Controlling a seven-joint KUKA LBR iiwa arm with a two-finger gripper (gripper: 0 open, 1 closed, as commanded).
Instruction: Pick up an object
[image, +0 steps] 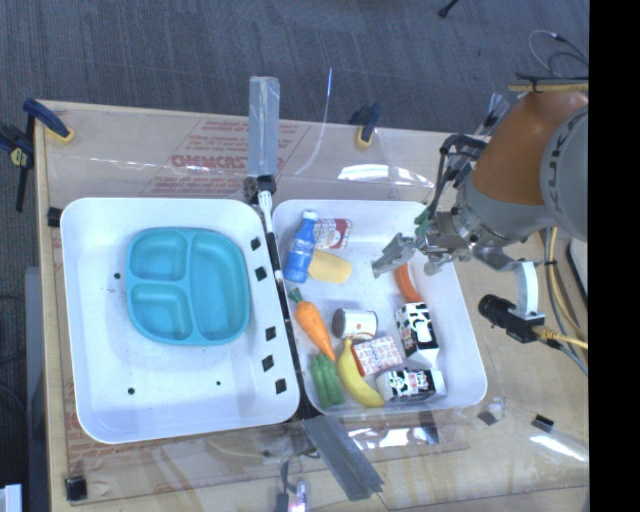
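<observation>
Approach step: your gripper (398, 262), fingers spread and holding nothing, hangs right of centre over the right bin (470, 345); next, lower onto the orange carrot (407, 284).

My gripper (398, 255) hovers over the right bin (470, 345), fingers apart, just beside the orange sausage (407, 284).

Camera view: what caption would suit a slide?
Robot pincer hovering over the right bin of toy groceries, beside a blue tray.
</observation>
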